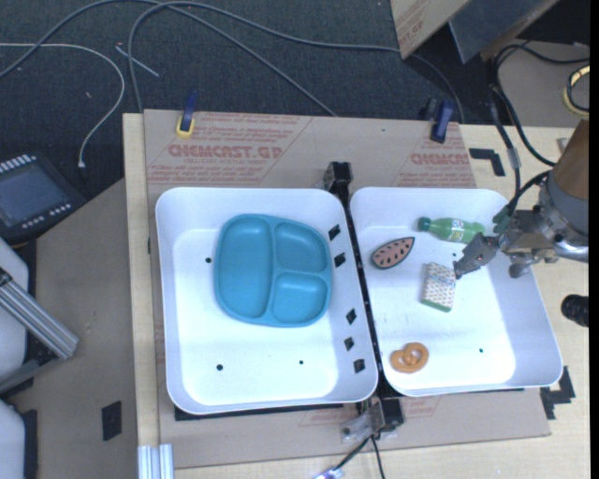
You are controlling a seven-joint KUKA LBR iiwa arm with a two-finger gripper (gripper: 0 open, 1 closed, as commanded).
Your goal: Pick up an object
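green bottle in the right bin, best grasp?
Grip the small green plastic bottle across its body, coming from above. It lies flat on its side near the right white bin's far wall, cap pointing left, so close the fingers across its narrow width.

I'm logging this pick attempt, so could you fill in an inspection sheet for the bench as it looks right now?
Surface: wooden bench bearing two shallow white bins, left bin and right bin, side by side.
Job's things: in the right bin, a green bottle lying down, a brown leaf-shaped piece, a speckled sponge block and a pretzel.
Clutter: blue divided plate in the left bin.
Grippers: gripper over the right bin beside the sponge block, with nothing seen between its fingers.
Cables: white cables on the floor; black cables by the arm.
Surroundings: dark carpet, cardboard box, blue clamps.
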